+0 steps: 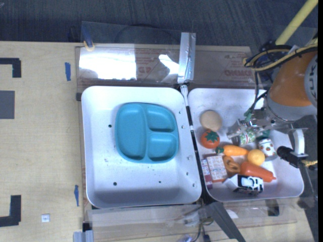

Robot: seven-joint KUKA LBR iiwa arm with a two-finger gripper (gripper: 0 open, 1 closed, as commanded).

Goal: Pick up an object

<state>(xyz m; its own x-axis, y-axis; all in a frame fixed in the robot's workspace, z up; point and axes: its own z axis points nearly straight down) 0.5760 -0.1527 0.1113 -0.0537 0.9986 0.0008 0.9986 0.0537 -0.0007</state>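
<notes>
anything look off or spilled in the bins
Nothing spilled or broken. The right bin is crowded: a tomato, an egg, a carrot and other small toys lie jumbled, some touching or overlapping, with the gripper low among them. The left bin holds a blue tray, sitting slightly askew.

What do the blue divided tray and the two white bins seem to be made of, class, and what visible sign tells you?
Blue divided tray: probably moulded plastic, matte, judging by its even colour, rounded compartments and soft sheen.
Left shallow white bin and right shallow white bin: likely smooth plastic, possibly coated metal; rounded corners and glare near the rims suggest a semi-gloss finish, with dark specks and scuffs.
</notes>
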